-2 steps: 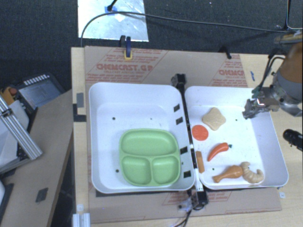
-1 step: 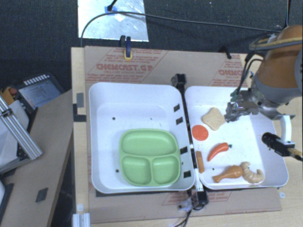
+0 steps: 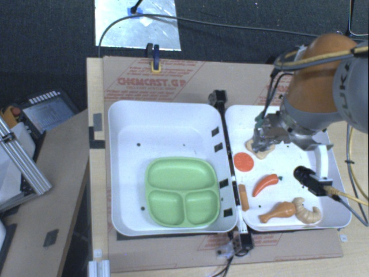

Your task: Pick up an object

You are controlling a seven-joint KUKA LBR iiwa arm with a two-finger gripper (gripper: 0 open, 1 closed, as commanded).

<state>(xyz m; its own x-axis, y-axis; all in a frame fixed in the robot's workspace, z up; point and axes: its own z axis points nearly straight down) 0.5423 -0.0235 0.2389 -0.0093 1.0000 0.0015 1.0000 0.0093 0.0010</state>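
My gripper [image 3: 263, 142] is low in the far part of the right bin [image 3: 337, 212], right over a small tan object [image 3: 262, 152] that peeks out beneath it. Nearer the camera lie a red-orange disc [image 3: 243, 162], a red pepper [image 3: 265, 183], a toy drumstick [image 3: 278, 211] and a curled beige piece [image 3: 309, 213]. A thin orange stick [image 3: 243, 197] rests by the bin's left wall. The arm's grey and orange wrist [image 3: 317, 91] hides the far right part of the bin.
The left bin [image 3: 132, 126] holds a green divided plate [image 3: 181, 190] in its near half. A black part on a cable [image 3: 310, 180] sits over the right bin's right side. Black clips [image 3: 219, 100] join the bins along the middle wall.
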